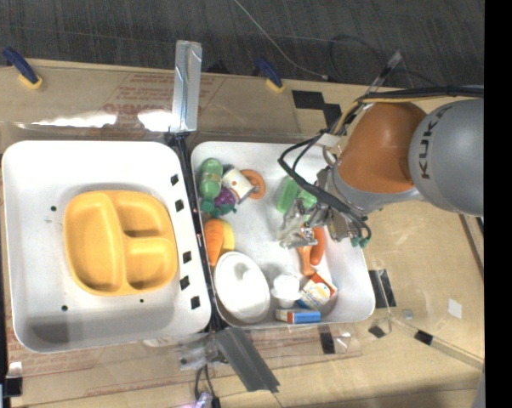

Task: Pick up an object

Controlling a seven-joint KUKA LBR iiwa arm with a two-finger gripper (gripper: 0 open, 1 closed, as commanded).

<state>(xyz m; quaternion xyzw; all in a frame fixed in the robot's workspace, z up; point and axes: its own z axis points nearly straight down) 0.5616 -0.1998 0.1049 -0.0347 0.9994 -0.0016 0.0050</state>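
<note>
My gripper (297, 228) is low inside the right bin (355, 272), at its right-middle part. It hovers over or touches a slim orange-red item (316, 246) and stands just below a green item (288, 193). Whether anything is held I cannot make out. To its left lie an orange carrot (215, 238), purple grapes (226, 199), a green fruit (210, 177) and an orange ring (255, 182). Near the bin's front sit a white bowl (241, 286), a small white cup (286, 289), a little carton (318, 292) and a blue-and-white tube (298, 316).
The left bin (35, 185) holds a yellow divided tray (120, 240). The arm's orange band (379, 147) and grey body (447, 155) hang over the right bin's right wall, with black cables looping beside them. A metal clamp (187, 83) stands at the back between the bins.
</note>
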